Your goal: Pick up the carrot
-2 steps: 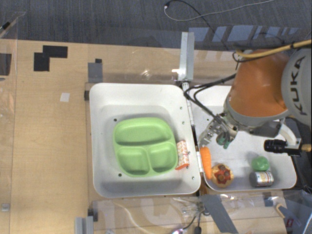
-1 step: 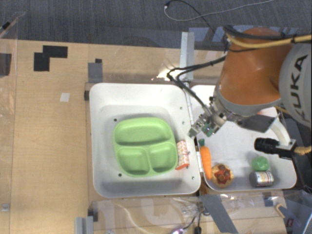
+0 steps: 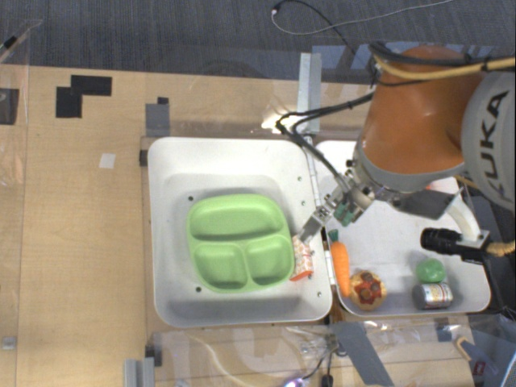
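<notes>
Our gripper point(image 3: 310, 226) sits over the wall between the bins, off to the left of the carrot point(image 3: 341, 268); we can't tell its state. Risk as we see it: a descent here hits the rim or grabs the small packet point(image 3: 301, 258) by the green tray point(image 3: 239, 242). Carrot is orange, tapered, lying lengthwise along the right bin's point(image 3: 395, 228) left edge, near a round pastry point(image 3: 367, 288).

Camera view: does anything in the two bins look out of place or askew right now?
One thing: a small red-and-white item sits propped on the left bin's slope by the green divided plate, not flat on the floor. The carrot lies along the right bin's left wall, tight for the claw.
</notes>
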### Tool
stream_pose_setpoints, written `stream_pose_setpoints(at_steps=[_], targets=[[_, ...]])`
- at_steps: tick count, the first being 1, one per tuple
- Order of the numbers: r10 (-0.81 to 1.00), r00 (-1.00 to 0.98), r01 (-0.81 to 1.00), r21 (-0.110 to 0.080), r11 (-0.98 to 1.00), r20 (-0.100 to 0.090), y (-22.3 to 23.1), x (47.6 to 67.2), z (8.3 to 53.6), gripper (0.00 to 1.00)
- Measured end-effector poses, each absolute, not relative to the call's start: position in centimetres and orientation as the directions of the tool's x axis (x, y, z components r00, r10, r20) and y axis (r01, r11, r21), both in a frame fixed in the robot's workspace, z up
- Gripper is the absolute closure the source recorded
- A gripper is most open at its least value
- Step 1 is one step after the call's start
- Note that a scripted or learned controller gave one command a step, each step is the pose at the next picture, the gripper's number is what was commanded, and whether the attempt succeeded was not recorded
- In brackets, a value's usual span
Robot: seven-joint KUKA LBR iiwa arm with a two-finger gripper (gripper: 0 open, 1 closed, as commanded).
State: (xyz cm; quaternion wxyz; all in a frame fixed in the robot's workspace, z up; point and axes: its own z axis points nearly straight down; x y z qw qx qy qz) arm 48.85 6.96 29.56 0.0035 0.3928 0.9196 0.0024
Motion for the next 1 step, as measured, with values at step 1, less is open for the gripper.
stream_pose_setpoints(at_steps=[1], targets=[[0.716, -0.698, 0.716, 0.003, 0.698, -0.002, 0.35, 48.76, 18.43, 0.00]])
